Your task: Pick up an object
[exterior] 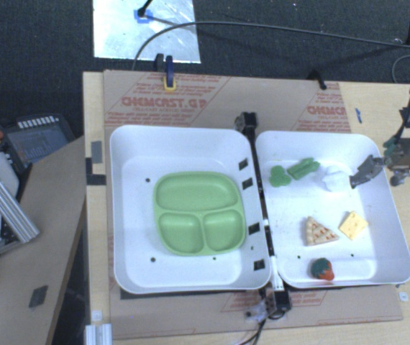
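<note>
The right bin (392, 264) holds several small items. A green toy vegetable (293, 172) lies at its back left, with a white lump (333, 178) just to the right of it. A pizza slice (319, 231), a yellow cheese wedge (353, 226) and a red fruit with a green top (322, 268) lie nearer the front. My gripper (382, 174) hovers over the bin's right rim, open, with nothing between its fingers. Its left fingertip (365, 171) sits just right of the white lump.
The left bin (129, 192) holds a green three-compartment plate (198, 213). A black hinge strip (257, 207) joins the two bins. Cables trail across the dark floor at the back. A bench with a handheld controller (36, 141) stands at the left.
</note>
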### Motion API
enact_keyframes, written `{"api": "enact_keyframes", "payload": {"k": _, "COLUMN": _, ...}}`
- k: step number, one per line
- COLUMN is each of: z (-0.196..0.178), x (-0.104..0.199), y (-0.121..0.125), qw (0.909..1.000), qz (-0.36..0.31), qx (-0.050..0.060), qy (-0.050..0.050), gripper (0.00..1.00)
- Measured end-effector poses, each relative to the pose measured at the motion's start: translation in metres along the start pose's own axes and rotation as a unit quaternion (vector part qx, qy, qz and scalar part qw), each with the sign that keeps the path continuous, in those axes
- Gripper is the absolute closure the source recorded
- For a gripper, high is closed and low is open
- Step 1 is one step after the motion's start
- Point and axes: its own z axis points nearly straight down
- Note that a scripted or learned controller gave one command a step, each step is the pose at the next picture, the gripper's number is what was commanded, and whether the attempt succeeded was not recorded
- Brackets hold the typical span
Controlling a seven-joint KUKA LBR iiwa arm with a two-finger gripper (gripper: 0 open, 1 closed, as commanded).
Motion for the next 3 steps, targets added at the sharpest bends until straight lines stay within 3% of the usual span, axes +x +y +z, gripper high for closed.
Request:
{"api": "enact_keyframes", "payload": {"k": 1, "z": -0.006, "x": 0.001, "y": 0.002, "qw": 1.0, "qz": -0.002, "qx": -0.006, "qy": -0.001, "gripper": 0.0}}
{"api": "enact_keyframes", "payload": {"k": 3, "z": 0.097, "x": 0.002, "y": -0.001, "qw": 1.0, "qz": 0.0, "qx": -0.003, "qy": 0.0, "gripper": 0.0}}
